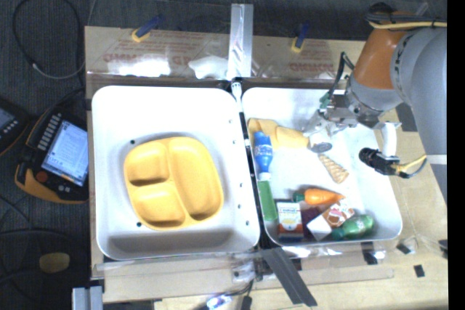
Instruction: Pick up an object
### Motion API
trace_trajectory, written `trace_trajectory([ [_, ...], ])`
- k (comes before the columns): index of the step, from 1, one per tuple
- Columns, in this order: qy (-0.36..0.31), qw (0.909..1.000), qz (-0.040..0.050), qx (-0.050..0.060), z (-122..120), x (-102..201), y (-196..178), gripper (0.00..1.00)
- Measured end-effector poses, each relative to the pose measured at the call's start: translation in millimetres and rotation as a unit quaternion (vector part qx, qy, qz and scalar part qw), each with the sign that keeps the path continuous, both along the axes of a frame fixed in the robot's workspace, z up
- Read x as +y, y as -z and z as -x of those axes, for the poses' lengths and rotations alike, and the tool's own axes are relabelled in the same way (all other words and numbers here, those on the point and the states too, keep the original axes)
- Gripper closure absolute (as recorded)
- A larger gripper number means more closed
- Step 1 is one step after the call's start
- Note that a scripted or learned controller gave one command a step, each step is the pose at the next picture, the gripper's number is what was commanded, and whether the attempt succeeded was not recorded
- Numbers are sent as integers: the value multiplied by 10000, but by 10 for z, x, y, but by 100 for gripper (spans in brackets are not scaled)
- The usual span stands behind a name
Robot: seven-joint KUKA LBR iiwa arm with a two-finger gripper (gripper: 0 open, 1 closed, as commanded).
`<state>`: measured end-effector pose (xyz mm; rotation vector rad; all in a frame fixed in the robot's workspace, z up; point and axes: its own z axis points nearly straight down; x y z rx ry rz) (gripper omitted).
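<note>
Grey arm with an orange band reaches from the right over the right-hand shallow white bin [392, 192].

Its two-finger gripper [330, 120] hangs above the bin's upper middle, near a pale yellow soft object [287, 136]; whether it is open or closed cannot be told. Along the bin's left wall lie a blue-and-white bottle [262, 154] and a green stick-shaped item [267, 201]. A ridged tan cone [334, 169] sits mid-bin, an orange carrot-shaped toy [321, 195] below it, a green rounded object [356, 226] by the lower rim. The left-hand white bin [109, 178] holds a yellow three-compartment tray [173, 179].
</note>
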<state>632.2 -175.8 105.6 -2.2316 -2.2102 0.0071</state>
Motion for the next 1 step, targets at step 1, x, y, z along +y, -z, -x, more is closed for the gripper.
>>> trace_trajectory([
  [1, 136, 9999, -9, -9, -63, 861, -777, 100],
])
